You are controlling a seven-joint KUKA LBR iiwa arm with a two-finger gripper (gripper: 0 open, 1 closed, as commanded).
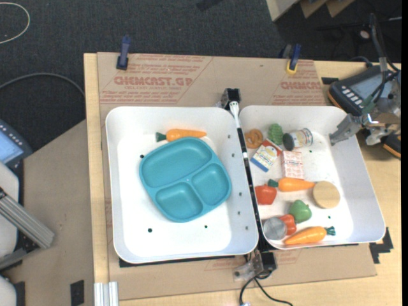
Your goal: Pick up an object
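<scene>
My pincer (338, 134) is hovering beside the right bin (357, 190), grip state unclear. Three toy carrots (296, 185) are lying lengthwise left-right, around the teal tray (185, 178).

Claw (336, 134) low at right edge

even, bright overhead light; the white bins (121, 171) glare slightly, shadows soft, detail a little fuzzy throughout.

arm (382, 110) cut off by right edge; hand (339, 134) blurred, finger state unclear.
</scene>
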